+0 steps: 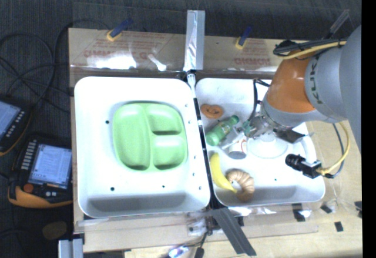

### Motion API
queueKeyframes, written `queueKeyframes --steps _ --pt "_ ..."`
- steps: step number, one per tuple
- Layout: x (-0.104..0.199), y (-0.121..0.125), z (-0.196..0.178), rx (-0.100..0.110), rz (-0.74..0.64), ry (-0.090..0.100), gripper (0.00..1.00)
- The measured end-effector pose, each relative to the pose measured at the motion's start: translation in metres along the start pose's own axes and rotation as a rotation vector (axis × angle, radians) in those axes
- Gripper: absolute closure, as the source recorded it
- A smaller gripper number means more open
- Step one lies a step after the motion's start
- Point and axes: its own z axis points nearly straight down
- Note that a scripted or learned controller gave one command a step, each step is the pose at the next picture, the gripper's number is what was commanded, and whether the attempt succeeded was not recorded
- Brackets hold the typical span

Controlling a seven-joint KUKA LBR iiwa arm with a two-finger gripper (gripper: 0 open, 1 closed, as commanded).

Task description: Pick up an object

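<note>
In the right bin (305,192) lie a green bottle (221,131), a brown round cookie-like piece (211,111), a yellow banana (218,173) and a brown twisted pastry (241,183). My gripper (249,128) is low over the bin's middle, just right of the green bottle's end and close to a small pale object (236,148). A clear round lid or cup (268,146) lies right below the wrist. The orange-banded arm (291,89) covers the bin's upper right part.
The left bin (94,192) holds a green divided plate (148,135). A black cable plug (296,162) with a yellow lead hangs over the right bin's right side. Tablets and cables lie on the floor to the far left.
</note>
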Motion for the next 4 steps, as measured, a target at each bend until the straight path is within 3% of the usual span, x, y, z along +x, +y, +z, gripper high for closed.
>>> queueKeyframes --steps 1,2,3,4 --pt "-0.001 0.003 -0.012 -0.010 0.000 -0.004 1.00" --pt "-0.032 0.064 0.001 -0.002 0.086 -0.002 1.00" --pt "-0.011 0.074 -0.056 0.015 0.236 0.002 1.00" --pt "0.033 0.044 -0.091 0.017 0.517 0.001 1.00"
